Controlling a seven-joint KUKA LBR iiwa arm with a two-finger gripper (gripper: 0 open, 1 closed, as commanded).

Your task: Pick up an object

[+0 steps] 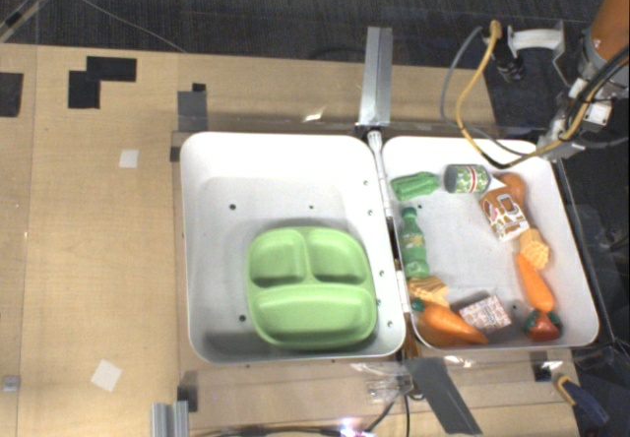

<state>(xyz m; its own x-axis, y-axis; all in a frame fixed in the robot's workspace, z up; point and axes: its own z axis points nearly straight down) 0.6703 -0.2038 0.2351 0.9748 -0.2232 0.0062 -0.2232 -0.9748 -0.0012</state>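
We see two white bins side by side on the surface. The left bin [202, 228], far to the left of and below the pincer [569, 122], holds a green divided tray [310, 287]. The right bin [581, 312], just below the pincer, holds the loose objects: a green bottle [412, 243] along its left wall, an orange carrot [448, 322] at the near edge, a small can [465, 178] lying on its side, and an orange-and-white carton [504, 212] closest to the pincer. The pincer hangs above that bin's far right corner, apart from every object; we cannot tell whether it is open or closed.
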